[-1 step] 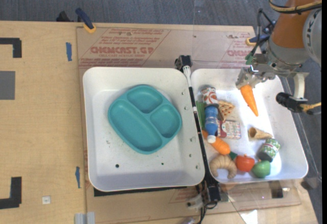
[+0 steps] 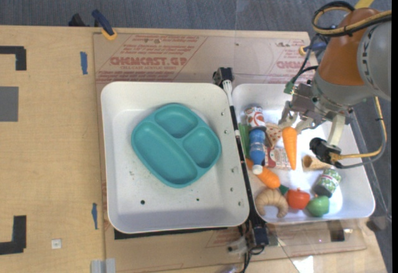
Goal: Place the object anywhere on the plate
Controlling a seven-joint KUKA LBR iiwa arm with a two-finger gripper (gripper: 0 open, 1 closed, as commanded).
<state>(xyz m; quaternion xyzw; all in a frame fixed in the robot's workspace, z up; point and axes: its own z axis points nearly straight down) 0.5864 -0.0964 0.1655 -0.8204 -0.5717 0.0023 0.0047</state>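
A teal divided plate (image 2: 176, 143) lies in the left white bin (image 2: 124, 203). Over the right bin (image 2: 360, 200) hangs my gripper (image 2: 296, 124), its two grey fingers standing apart. The thick end of an orange toy carrot (image 2: 290, 148) sits just below the fingertips, and its point aims toward the bin's front. I cannot see whether the carrot is lifted or resting on the other toys. The grey arm with its orange band (image 2: 345, 54) comes in from the upper right.
The right bin holds several toys: a blue and white bottle (image 2: 256, 145), a red and white can (image 2: 254, 117), a snack packet (image 2: 273, 148), a croissant (image 2: 272, 201), a tomato (image 2: 298, 198), a green fruit (image 2: 318, 206) and a cone (image 2: 318, 157). A black divider (image 2: 236, 135) separates the bins.
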